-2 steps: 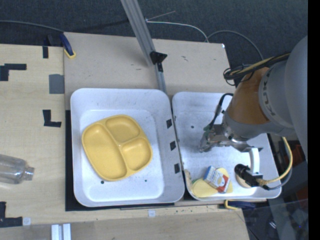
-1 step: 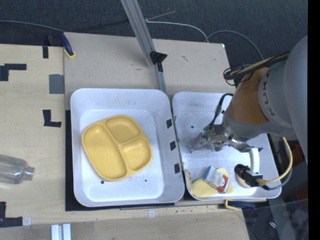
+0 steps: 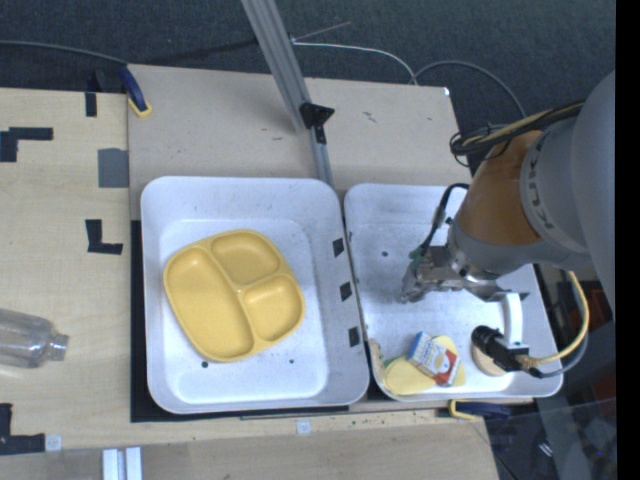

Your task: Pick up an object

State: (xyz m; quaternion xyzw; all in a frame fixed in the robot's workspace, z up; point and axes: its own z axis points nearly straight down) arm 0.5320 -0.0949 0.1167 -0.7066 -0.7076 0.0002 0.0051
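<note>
Two white bins (image 3: 340,268); grey two-finger gripper (image 3: 415,286) low in right-centre bin, grip state unreadable. Approach step, probably; next, down toward small yellow-and-red packet (image 3: 435,358) at lower right.

Two bins side by side on the worktop (image 3: 220,138). Left bin (image 3: 160,368): divided plate (image 3: 233,293) lying near its middle. Right bin (image 3: 385,213): small carton (image 3: 435,356) near the front edge, resting against a rounded item (image 3: 400,376) to its left; a round item (image 3: 488,350) just right of the carton. Gripper (image 3: 418,286) over the right bin's middle, behind the carton. Bottle (image 3: 28,338) on its side on the worktop, well left of the left bin.
</note>
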